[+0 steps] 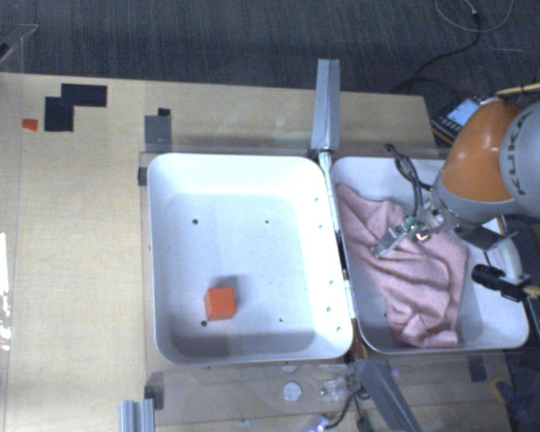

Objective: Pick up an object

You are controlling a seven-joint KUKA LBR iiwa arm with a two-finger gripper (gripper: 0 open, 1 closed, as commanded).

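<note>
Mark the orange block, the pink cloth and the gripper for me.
orange block (220, 303): camera view, middle of its top face, in the left bin.
pink cloth (420, 282): camera view, middle of the crumpled heap, in the right bin.
gripper (398, 238): camera view, at its tips, over the cloth.

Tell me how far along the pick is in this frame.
Done: the arm has reached the right bin, its gripper low on the pink cloth. In hand: nothing visibly lifted; the grip itself is too small to judge. Left: securing and raising something. The orange block lies untouched in the left bin.
</note>
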